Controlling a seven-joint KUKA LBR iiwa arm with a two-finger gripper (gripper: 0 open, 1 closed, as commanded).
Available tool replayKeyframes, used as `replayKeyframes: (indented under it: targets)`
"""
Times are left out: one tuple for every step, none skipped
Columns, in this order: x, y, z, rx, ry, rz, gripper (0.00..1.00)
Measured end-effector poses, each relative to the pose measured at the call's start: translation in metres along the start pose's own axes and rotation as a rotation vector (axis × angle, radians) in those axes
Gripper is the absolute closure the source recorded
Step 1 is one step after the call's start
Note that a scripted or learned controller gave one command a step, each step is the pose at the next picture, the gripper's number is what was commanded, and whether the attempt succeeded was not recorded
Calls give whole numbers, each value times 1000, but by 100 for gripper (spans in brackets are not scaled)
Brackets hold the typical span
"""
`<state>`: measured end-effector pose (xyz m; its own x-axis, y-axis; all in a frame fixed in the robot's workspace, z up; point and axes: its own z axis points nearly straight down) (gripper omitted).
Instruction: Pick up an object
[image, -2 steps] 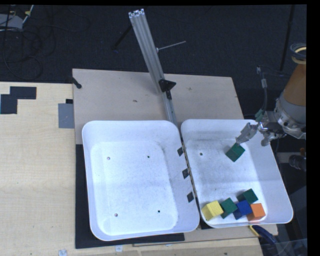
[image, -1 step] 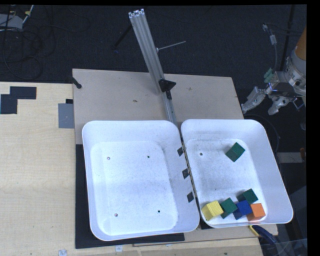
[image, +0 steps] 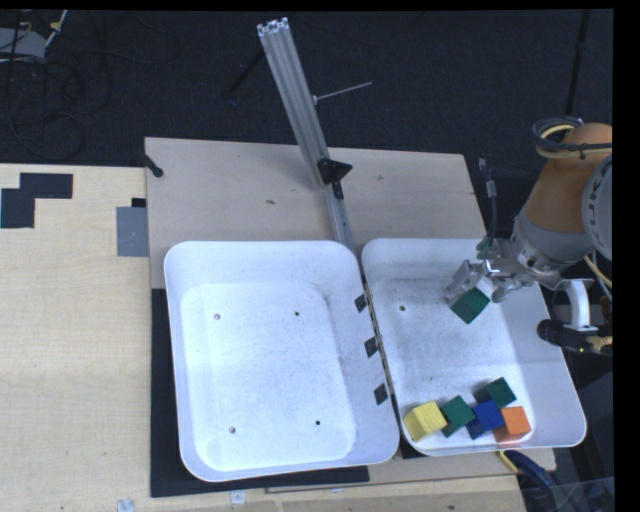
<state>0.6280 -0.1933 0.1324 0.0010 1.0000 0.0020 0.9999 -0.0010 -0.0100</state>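
Bench (image: 250, 190), right bin (image: 440, 340): jaws clamped on green block (image: 469, 305), raised. Lift straight, clear of cube cluster (image: 470, 415) well below jaws.

I'm working in a robotics lab: left of my gripper (image: 480, 283), white bins (image: 200, 262) on a plywood worktop (image: 240, 190), an aluminium mast (image: 300, 115), loose cables (image: 40, 70).

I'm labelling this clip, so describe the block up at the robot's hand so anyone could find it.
Look in the right bin, upper part, below the hand. A dark green block sits tilted between its fingers, raised above the floor, alone, far from the yellow, green, blue and orange blocks clustered at the bin's near edge.
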Motion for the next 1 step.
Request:
replayKeyframes:
  targets:
    - [27,-14,-146,-17,-3,-3,0]
